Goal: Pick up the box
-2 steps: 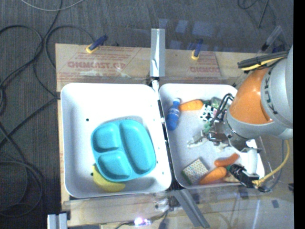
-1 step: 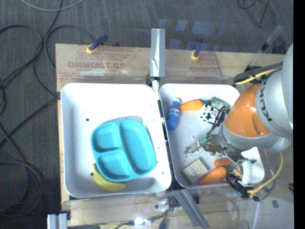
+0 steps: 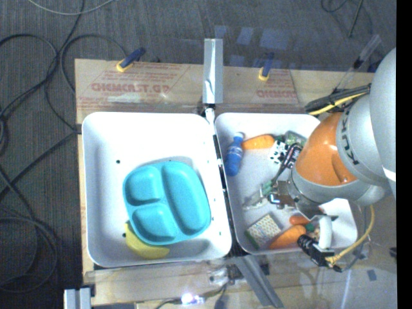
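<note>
The box (image 3: 264,226), small with a speckled top, lay near the front wall of the right bin (image 3: 251,176), tilted to the bin's edges. An orange carrot (image 3: 288,237) lay just beside it on the right, touching or nearly so. The front rim ran close below both, so there was little room on that side.

The pincer (image 3: 277,195) hung over the middle of the right bin, a little behind the box and apart from it. The orange-banded arm (image 3: 335,153) covered it from above, so I could not tell whether it was spread or pressed together, and nothing showed in its grasp. The arm also hid the bin's right half.

A patch of bare white floor lay between the box and the blue bottle (image 3: 233,154), which rested along the bin's left wall. A second carrot (image 3: 259,141) and a black-and-white patterned piece (image 3: 279,150) sat by the back wall.

In the left bin (image 3: 103,172), a blue divided plate (image 3: 167,201) lay over a yellow thing (image 3: 145,245) near the front, with open floor behind and to its left. Both bins stood on the wooden tabletop (image 3: 96,85).
</note>
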You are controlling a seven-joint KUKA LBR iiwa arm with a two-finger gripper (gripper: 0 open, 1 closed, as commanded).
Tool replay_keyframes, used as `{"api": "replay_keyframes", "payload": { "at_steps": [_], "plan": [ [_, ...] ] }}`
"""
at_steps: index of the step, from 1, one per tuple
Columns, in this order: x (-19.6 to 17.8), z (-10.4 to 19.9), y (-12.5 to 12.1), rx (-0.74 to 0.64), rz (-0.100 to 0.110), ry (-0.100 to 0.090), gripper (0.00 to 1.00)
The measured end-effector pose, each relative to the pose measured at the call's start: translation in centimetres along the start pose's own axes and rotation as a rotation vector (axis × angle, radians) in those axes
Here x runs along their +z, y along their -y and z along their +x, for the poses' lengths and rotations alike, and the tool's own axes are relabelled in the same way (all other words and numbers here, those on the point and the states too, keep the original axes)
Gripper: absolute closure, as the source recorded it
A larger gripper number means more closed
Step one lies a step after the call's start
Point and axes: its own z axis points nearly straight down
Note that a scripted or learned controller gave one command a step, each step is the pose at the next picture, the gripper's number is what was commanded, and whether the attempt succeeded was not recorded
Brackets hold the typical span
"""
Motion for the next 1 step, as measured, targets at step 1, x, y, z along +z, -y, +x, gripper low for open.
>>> {"api": "replay_keyframes", "payload": {
  "at_steps": [1],
  "plan": [
    [-5.78, -1.96, -4.72, 0.052, 0.016, -0.001, 0.00]
  ]
}}
